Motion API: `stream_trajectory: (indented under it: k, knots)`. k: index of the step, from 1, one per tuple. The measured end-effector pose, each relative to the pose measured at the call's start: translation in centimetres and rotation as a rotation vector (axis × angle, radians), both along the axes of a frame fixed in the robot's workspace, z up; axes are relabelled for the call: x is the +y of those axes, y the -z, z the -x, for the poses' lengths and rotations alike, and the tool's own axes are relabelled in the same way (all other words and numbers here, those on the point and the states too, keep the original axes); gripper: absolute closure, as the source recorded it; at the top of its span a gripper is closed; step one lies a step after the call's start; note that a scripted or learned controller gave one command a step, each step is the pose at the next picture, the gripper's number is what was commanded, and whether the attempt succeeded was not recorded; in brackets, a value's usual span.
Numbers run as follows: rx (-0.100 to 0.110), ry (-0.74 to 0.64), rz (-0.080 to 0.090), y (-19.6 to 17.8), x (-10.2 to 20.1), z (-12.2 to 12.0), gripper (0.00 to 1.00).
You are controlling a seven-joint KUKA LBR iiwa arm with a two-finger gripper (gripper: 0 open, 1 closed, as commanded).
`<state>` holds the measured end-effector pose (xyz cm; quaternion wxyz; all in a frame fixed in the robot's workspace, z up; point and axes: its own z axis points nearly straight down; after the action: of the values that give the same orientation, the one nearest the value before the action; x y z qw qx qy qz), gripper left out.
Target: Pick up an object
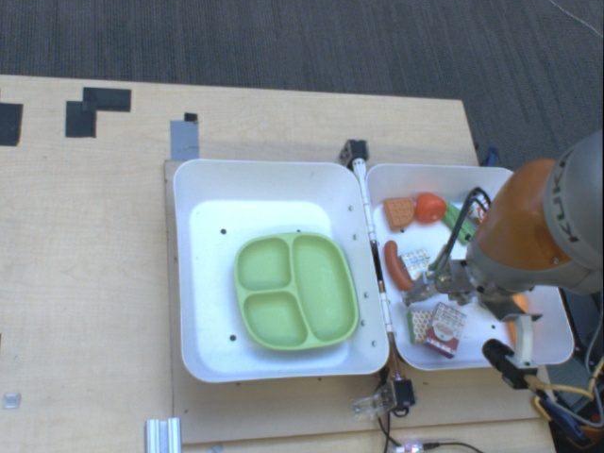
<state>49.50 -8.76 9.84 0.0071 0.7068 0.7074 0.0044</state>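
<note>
Camera view: the arm is reaching in from the right and is hanging over the right bin [564, 347], with the gripper [436, 288] sitting low above the bin's middle. Taking the gripper as the landmark, the red sausage [397, 264] is lying just beside it on the side toward the left bin [185, 281], its long axis running from the far end of the bin toward the near end with a slight slant. Directly on the near side of the gripper, the small printed packet [444, 329] is lying flat, close under the wrist. On the far side of the gripper, an orange wafer block [399, 211] and a red tomato [430, 207] are resting side by side, near but apart from it. The green divided plate [294, 293] is sitting well apart, in the left bin. Nothing is showing between the fingers; whether the jaws are standing apart or together cannot be told, since the wrist is hiding them. Judgement: the sausage and the packet are the nearest candidates, and a grasp across the sausage's short axis is appearing the most workable.
</note>
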Motion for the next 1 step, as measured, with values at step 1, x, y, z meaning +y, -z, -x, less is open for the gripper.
stream_trajectory:
  k: [1]
  knots:
    - [-0.003,-0.001,0.0,-1.03,0.08,-0.12,1.0]
